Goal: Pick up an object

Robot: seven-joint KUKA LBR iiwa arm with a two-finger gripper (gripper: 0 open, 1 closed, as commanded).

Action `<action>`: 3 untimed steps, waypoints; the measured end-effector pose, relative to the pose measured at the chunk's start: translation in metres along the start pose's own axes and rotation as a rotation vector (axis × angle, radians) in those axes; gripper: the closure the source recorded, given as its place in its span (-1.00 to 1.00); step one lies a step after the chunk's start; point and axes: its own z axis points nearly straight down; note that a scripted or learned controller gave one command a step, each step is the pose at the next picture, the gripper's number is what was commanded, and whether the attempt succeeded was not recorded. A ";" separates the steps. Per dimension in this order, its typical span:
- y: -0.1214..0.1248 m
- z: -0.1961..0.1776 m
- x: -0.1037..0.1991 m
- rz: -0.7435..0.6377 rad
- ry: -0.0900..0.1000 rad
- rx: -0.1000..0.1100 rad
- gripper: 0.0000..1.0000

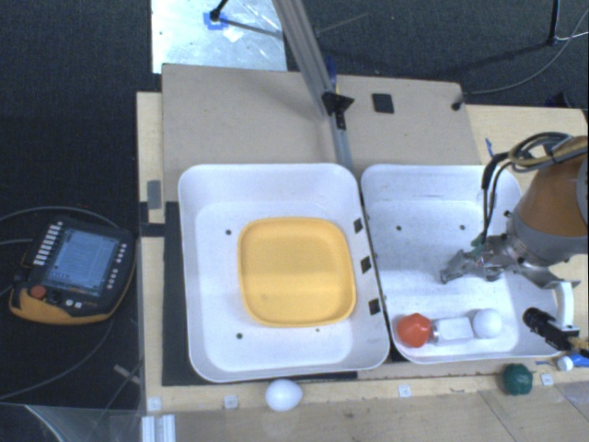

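The arm's gripper [457, 270] hangs low in the right bin [414, 191], nothing between its fingers; whether they stand wide or narrow I cannot tell; this looks like the approach step. The red ball [414, 330] and white ball [487, 322] lie near the front wall; next, shift over one and descend.

Two white bins sit side by side. The left bin [207, 247] holds a yellow square plate [297, 271] at its centre. In the right bin [414, 201], along the lower edge, lie an orange-red ball [414, 330], a small white block [451, 328] and a white ball [487, 321] — all in a row. The gripper [457, 270] hangs low over that bin, the arm [549, 215] entering from the right. Below the bins — a white egg [283, 395] and a green ball [517, 378].
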 end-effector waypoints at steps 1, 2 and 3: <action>0.001 -0.012 0.000 0.000 -0.001 -0.004 1.00; -0.001 -0.072 0.006 -0.001 -0.002 -0.007 1.00; 0.003 -0.116 0.002 -0.001 -0.002 -0.007 1.00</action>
